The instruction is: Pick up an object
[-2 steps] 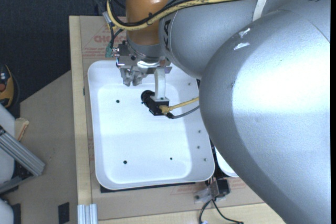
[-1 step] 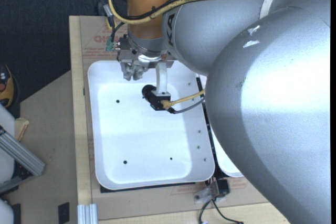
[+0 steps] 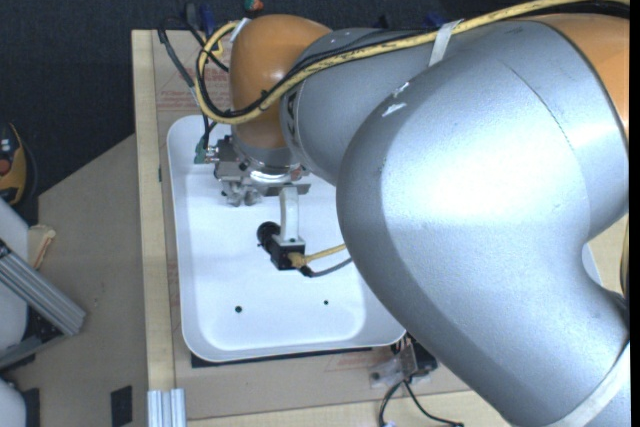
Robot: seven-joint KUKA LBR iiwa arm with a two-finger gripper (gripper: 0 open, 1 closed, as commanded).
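Note:
My gripper point(image 3: 238, 193) hangs low over the far part of the left white bin point(image 3: 200, 315), close to its floor. Only its metal base shows, under the grey wrist and the orange band point(image 3: 268, 65). I cannot make out any loose object in the visible part of the bin. The big grey arm point(image 3: 480, 195) covers the bin's right side and everything to the right of it.
Two small dark dots point(image 3: 238, 308) mark the bin floor near its front. A wooden bench edge point(image 3: 150, 215) runs along the bin's left side. Cables point(image 3: 195, 40) lie at the bench's far corner. A metal rail point(image 3: 40, 295) stands off the bench at left.

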